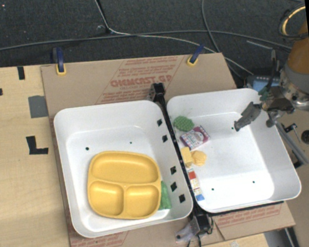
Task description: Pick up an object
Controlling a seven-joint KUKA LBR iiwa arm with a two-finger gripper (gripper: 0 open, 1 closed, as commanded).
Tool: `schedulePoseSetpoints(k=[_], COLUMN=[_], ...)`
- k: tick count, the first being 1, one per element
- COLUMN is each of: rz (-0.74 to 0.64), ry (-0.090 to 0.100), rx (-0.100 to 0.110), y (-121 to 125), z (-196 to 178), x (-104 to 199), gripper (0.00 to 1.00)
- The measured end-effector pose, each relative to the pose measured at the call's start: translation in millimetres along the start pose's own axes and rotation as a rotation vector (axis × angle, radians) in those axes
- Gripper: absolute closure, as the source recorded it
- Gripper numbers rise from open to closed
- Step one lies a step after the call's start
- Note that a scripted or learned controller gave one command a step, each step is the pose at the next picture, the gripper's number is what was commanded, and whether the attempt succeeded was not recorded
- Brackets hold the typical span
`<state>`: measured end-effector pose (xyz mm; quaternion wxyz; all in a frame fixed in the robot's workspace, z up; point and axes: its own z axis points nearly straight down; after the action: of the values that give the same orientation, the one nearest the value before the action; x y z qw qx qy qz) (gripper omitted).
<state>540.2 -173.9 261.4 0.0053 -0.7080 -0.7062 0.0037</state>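
Two shallow white bins sit side by side: the left bin (71, 175) holds a yellow divided tray (124, 184) with a green item (164, 196) wedged at its right edge, while the right bin (273, 181) carries a small cluster along its left wall. That cluster reads, from far to near, as a green round-topped piece (183, 123), a purple-and-white packet (194, 137), a yellow blob-shaped toy (198, 158) touching a yellow block (187, 156), and a thin red-white-blue stick (194, 183). The gripper (245, 118) hangs over the bin's far-right part, well apart from all of them; its dark fingers (248, 114) slant down toward the left, and nothing sits between them (whether they are spread or closed cannot be told at this angle). Every candidate lies to the left of the fingers, across bare bin floor. The packet is the nearest, its long axis tilted slightly off the bin wall, while the stick runs lengthwise along that wall, pointing near-to-far. A grasp there likely needs the fingers turned across the chosen axis, and the wall crowds the stick
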Motion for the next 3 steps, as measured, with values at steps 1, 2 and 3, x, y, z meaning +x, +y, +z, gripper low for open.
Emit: schedulePoseSetpoints(k=[1, 2, 3], rz=[-0.003, -0.003, -0.004], ry=[-0.003, -0.001, -0.001], rx=[-0.011, -0.005, -0.006], y=[2.1, -3.1, -9.1], z=[-6.2, 57.2, 110.4], x=[0.4, 2.0, 11.8], gripper=[0.00, 0.00, 0.00])
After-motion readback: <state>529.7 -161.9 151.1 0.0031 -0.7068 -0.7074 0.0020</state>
